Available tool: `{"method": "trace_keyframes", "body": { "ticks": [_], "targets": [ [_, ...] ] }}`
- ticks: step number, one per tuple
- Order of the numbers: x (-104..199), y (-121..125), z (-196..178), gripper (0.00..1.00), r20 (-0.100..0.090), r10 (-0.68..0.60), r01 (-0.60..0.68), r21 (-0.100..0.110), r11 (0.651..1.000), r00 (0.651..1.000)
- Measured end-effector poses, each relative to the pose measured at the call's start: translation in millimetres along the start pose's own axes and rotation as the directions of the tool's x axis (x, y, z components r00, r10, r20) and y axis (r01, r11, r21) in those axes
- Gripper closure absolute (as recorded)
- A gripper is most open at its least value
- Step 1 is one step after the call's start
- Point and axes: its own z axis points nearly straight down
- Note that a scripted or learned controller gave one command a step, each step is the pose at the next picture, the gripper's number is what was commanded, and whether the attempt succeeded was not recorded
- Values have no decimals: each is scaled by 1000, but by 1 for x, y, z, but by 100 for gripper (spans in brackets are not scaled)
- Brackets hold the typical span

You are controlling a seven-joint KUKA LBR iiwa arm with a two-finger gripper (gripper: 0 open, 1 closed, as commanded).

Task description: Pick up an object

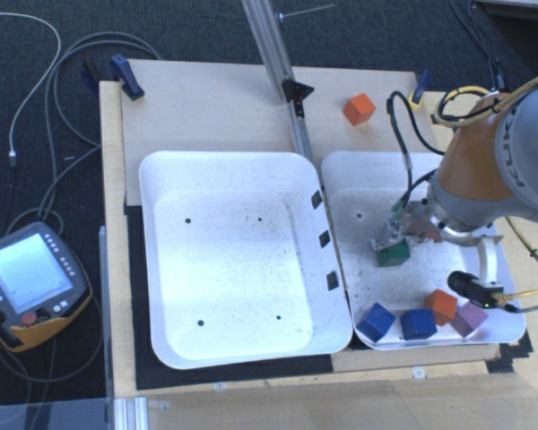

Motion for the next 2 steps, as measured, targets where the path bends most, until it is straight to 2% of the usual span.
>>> {"method": "trace_keyframes", "body": {
  "ticks": [1,2],
  "targets": [
    [80,46,-94,100,-1,-9,9,-10,1000,1000],
    [147,25,-89,100,-3,-8,8,6,1000,1000]
  ]
}}
